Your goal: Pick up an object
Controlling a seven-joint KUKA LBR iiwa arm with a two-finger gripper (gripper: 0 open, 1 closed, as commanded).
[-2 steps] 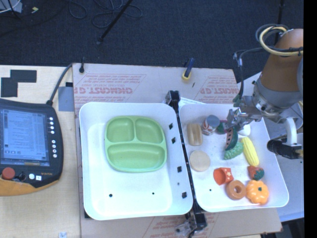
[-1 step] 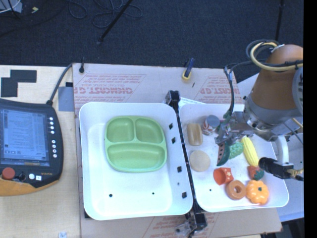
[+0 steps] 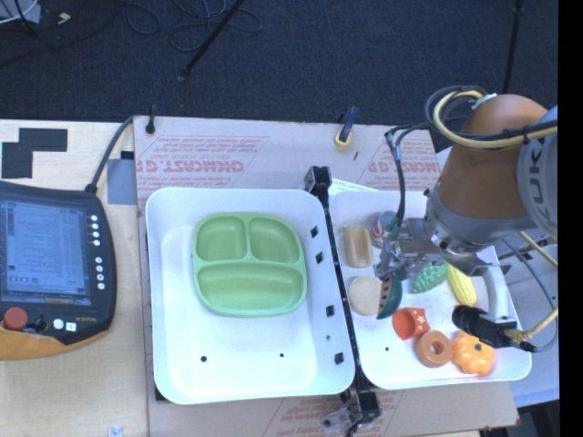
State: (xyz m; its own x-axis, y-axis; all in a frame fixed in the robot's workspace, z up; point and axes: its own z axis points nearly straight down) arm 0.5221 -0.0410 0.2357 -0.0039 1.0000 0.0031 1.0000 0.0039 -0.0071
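Observation:
My gripper [image 3: 390, 264] hangs over the left middle of the right bin [image 3: 510, 371], under the grey wrist with its orange band. A watermelon slice [image 3: 390, 299] with a dark green rind and red flesh stands just below the gripper and touches it or nearly so. Whether it is gripped is hidden by the wrist. Around it lie a tan bread piece [image 3: 356, 245], a beige round piece [image 3: 364, 295], a green leafy toy [image 3: 428, 277], a yellow corn cob [image 3: 462, 286], a red piece [image 3: 410, 321], a donut [image 3: 435, 348] and an orange pepper [image 3: 474, 354].
The left bin [image 3: 173, 353] holds a green divided plate [image 3: 249, 265]. A black divider [image 3: 330, 271] runs between the two bins. A control pendant [image 3: 50, 267] lies on the bench to the left.

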